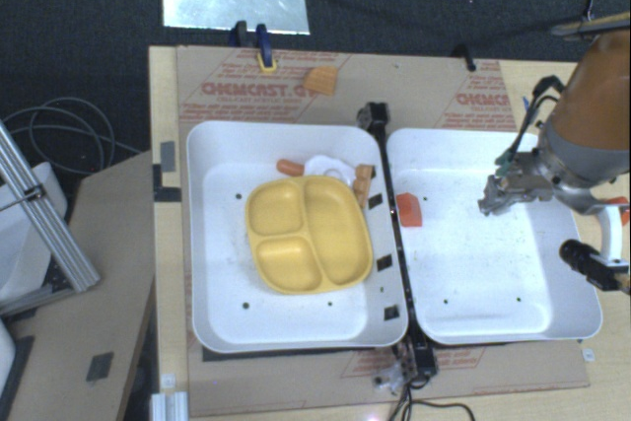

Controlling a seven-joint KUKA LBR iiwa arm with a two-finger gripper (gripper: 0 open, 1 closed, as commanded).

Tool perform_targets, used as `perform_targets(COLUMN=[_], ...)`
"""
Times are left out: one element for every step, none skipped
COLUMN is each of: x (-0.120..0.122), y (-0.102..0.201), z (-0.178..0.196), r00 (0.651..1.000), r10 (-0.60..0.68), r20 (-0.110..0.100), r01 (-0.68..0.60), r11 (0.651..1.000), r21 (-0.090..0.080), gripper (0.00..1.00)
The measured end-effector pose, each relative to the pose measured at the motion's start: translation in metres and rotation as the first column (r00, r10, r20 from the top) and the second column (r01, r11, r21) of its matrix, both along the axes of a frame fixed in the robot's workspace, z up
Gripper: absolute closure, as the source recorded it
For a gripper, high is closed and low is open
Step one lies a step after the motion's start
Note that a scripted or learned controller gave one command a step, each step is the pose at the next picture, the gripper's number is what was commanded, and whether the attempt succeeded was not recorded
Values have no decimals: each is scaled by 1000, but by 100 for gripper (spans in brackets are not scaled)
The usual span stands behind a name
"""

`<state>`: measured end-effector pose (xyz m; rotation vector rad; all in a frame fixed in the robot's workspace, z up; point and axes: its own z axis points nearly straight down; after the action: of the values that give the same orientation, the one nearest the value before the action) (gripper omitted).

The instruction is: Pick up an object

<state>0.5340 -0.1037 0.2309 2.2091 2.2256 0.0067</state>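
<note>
Yellow three-compartment plastic tray [308, 234] lies in the left white bin [222, 311]. Beyond it, a small orange block [408, 210] sits at the right white bin's [513, 315] left edge. Further right, the grey gripper [498, 197] hovers, well apart from the block.

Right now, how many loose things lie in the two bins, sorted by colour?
Yellow: 1, the divided tray in the left bin.
Orange: 2, a small piece behind the tray and a block in the right bin.
White: 1, an item behind the tray.
Tan: 1, a small block at the tray's right.
Total: 5
</note>
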Motion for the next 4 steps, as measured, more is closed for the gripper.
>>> perform_targets(x=[2,10,5,23], y=[8,58,5,48], z=[46,11,50,59], r00=[1000,1000,1000,1000], r10=[-1,1,-10,1], r20=[0,-8,-2,-3], r01=[1,-1,10,-1], r11=[1000,1000,1000,1000], r21=[0,3,-2,2], gripper=[100,100,100,100])
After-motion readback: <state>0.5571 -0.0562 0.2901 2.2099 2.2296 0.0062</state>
